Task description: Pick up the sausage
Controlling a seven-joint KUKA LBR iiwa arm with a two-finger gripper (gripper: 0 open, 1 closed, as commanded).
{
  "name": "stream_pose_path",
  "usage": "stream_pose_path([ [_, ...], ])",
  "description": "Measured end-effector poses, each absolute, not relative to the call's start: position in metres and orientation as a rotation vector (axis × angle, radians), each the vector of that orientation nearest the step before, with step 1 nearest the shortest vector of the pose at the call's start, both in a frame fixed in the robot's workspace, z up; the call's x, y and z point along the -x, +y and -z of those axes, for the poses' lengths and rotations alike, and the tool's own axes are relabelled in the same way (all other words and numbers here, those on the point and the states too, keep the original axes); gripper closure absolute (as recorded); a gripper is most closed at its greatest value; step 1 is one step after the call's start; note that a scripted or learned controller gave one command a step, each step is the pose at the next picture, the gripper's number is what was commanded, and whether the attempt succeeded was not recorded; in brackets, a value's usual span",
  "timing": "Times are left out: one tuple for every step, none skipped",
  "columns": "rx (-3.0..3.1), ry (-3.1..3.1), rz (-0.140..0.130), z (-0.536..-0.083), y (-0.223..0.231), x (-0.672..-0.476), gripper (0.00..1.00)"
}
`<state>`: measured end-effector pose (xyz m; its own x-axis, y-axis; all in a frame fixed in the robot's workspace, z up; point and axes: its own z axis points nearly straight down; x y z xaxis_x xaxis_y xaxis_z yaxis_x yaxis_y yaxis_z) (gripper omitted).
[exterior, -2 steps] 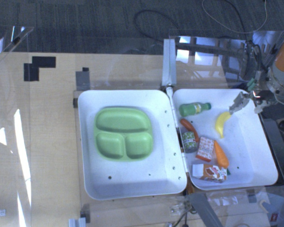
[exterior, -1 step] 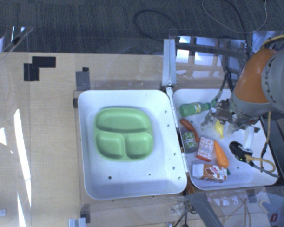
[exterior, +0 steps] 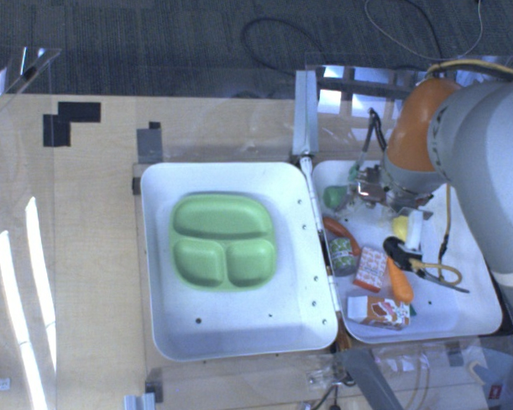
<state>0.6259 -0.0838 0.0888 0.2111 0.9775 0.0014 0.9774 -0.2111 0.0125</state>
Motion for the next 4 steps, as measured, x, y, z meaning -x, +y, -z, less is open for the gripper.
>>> stream_pose_path([
  [-2.483,1.906,-0.019,-0.090,-0.087,-0.588,0.00],
  [-2.478,1.905,-0.028,-0.101,-0.087,-0.591,1.00],
  [-2.364,2.065,-0.005,-0.124,-0.083,-0.573,1.00],
  [-2.282,2.127,-0.033,-0.101,-0.083,-0.538,1.00],
])
